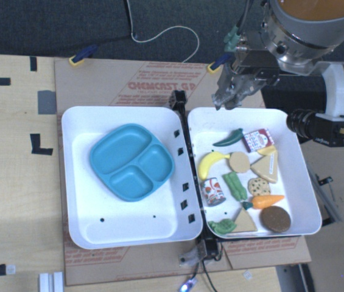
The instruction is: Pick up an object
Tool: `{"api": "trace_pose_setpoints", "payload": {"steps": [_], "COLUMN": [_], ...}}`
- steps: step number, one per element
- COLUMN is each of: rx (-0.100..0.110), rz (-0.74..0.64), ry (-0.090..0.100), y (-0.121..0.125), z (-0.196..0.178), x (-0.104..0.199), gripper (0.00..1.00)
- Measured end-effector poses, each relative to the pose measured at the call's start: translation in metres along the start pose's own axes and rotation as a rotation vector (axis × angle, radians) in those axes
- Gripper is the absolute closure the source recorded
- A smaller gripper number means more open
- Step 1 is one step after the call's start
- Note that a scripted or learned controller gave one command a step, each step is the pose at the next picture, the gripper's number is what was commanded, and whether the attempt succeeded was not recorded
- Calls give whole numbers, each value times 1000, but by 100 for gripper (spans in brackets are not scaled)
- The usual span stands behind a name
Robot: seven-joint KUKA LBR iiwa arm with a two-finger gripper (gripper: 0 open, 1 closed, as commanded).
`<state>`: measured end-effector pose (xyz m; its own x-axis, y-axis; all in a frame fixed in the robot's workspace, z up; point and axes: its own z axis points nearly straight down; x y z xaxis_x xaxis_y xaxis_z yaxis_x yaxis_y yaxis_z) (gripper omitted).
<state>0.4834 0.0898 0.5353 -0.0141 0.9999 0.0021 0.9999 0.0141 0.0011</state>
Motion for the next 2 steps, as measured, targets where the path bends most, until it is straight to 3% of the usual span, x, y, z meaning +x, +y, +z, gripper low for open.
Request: {"api": "trace_pose_setpoints", "payload": {"steps": [1,2], "rx": [17,4], "rz": [14,11], "ry": [-6,-3], "y": [-1,0], "z": [128,111], "x": [-13,-11], "gripper": [100,100]}}
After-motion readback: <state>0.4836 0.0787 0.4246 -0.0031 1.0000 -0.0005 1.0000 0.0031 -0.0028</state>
